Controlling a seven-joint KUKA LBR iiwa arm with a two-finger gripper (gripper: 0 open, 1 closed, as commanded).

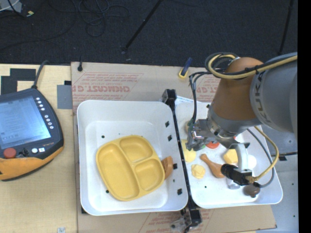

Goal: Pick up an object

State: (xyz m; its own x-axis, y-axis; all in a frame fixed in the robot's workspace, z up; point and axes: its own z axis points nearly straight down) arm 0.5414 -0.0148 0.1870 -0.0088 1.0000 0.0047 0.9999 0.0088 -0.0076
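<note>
Illumination is even and moderately bright over the bench, apparently from overhead. The two shallow white plastic bins [127, 111] render near full white without blown highlights. Soft, short shadows sit under the yellow three-compartment plastic tray [130, 173]. The dark floor beyond the bench [146, 23] is underexposed, its cables barely legible. Focus is acceptable overall, though small items in the right bin are soft and grainy. The grey handheld control pendant's screen [22, 120] shows a pale washed-out glare.
</note>
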